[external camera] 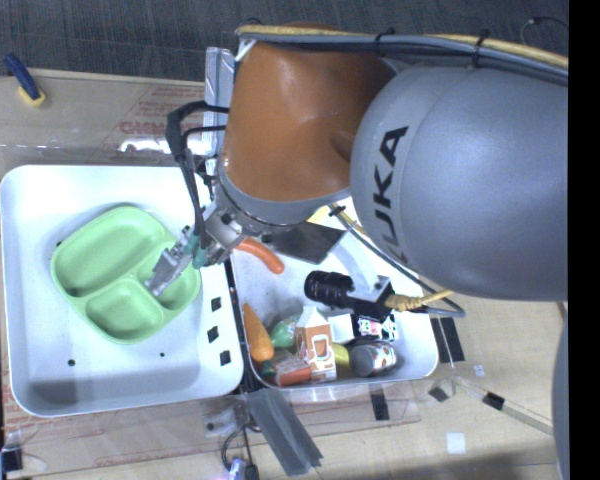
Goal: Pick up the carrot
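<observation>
You find the carrot in the right white bin, close beside that bin's left wall. It is orange and tapered, and it lies with the thin tip toward the top of the view and the thick end toward the bottom. Nothing grips it; it lies free on the bin floor.

Just to the right of the carrot you see a small green thing, and next after it an orange and white box. Farther right from the carrot lies a dark can on its side. Below and right of the carrot, at the bin's near edge, there is a red thing. Above the carrot, near it but apart from it, lies a curved orange piece, partly under the wrist.

To the left of the carrot, beyond the wall, is the left white bin with a green plate of two compartments. The jaws are up and left of the carrot, above the right rim of this plate and well apart from the carrot. You cannot tell whether they are spread or pressed together.

The grey and orange arm covers the view above and right of the carrot. Far up and left of the carrot, a small blue and yellow thing lies on the table.
</observation>
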Controlling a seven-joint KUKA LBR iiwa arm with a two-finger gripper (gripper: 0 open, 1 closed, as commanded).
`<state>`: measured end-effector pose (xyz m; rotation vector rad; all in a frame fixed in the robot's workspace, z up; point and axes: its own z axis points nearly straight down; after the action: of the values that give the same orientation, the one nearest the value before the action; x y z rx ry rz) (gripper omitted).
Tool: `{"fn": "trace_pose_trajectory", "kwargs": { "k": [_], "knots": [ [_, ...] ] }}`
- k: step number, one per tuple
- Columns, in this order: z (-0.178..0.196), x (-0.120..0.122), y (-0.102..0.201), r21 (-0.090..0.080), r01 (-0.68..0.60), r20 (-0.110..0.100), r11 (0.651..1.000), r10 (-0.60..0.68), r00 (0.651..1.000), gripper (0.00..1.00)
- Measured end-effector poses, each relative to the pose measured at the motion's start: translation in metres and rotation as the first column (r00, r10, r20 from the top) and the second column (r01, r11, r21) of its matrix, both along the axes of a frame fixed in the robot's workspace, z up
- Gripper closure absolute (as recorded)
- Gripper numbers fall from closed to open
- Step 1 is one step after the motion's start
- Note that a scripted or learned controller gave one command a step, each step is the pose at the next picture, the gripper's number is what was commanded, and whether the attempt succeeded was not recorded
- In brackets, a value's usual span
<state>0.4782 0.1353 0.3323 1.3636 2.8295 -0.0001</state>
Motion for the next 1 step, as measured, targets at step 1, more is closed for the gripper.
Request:
{"fn": "trace_pose_trajectory", "kwargs": {
  "k": [1],
  "knots": [
    [-0.2403, -0.0015, 0.0544, 0.002, 0.610, 0.000, 0.792, -0.610, 0.792, 0.00]
  ]
}}
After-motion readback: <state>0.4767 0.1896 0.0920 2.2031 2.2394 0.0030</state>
